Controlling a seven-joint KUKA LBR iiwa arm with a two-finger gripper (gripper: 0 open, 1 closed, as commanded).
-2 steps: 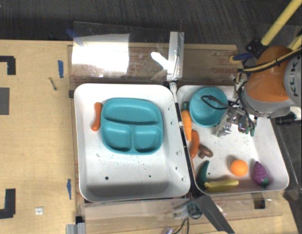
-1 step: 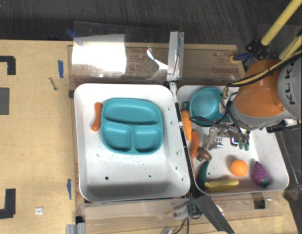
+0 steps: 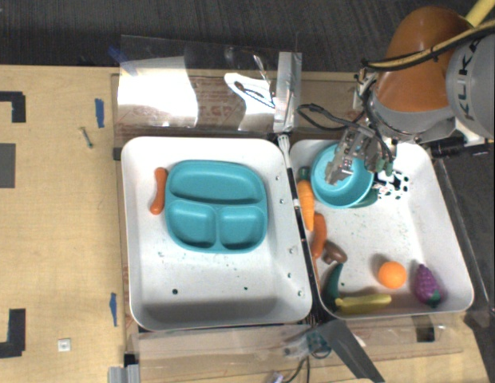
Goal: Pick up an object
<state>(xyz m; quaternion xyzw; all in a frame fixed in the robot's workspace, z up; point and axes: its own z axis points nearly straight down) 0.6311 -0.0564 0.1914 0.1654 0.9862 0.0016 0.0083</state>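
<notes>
Two shallow white bins side by side on a tan tabletop [image 3: 48,238]. Left bin [image 3: 215,294]: a teal divided plate [image 3: 215,206] near the middle, with an orange sausage-shaped piece [image 3: 158,190] lying lengthwise just beside the plate's left edge. Right bin [image 3: 439,238]: a teal bowl [image 3: 343,183] in the far left corner, a black-and-white speckled item [image 3: 395,182] just beside the bowl on its right, partly hidden. Along the right bin's left wall — a carrot [image 3: 306,201], then a second small orange piece [image 3: 318,235], then a brown mushroom-like piece [image 3: 334,253]. Toward the near edge — a dark green vegetable [image 3: 332,281] curving down to a yellow banana [image 3: 363,300], an orange fruit [image 3: 392,274] to their right, and a purple bunch of grapes [image 3: 426,284] near the right corner, well apart from the bowl. Grey arm with orange band [image 3: 419,62] entering from the right, tool [image 3: 343,164] lowered over the bowl, its tips at or just inside the bowl's rim. Opening of the tool not discernible against the bowl; nothing visibly between the tips. Clear plastic sheeting [image 3: 199,86] behind the bins, with glare.
</notes>
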